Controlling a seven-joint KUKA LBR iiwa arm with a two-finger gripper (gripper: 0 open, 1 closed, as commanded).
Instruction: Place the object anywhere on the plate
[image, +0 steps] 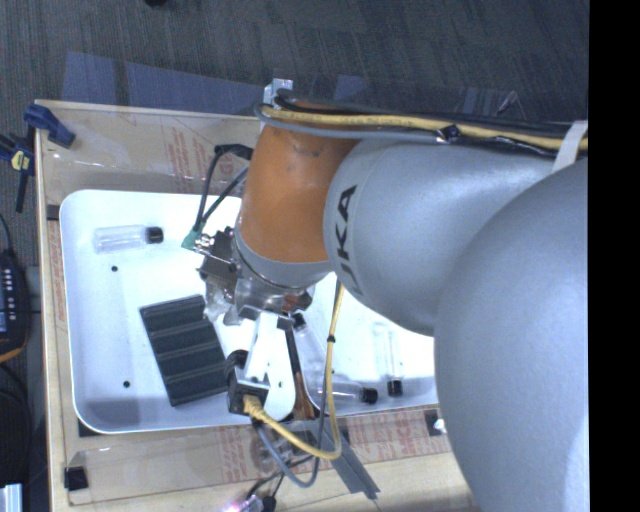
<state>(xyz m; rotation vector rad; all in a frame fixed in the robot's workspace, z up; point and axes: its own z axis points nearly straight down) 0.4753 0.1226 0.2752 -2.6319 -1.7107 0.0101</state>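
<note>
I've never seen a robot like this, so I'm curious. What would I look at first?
The huge grey arm with its orange band grabs the eye first, spreading over the right of the view and reaching above the bins. In the left bin, a dark ribbed slab lies towards the near edge. A clear tube with a black cap lies near its far left corner.

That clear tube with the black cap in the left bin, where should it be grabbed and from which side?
Likely best: grip the clear tube mid-body, straight down from above, closing across its narrow width. It lies flat in the left bin, lengthwise left to right in the view, bare floor along both long sides.
</note>
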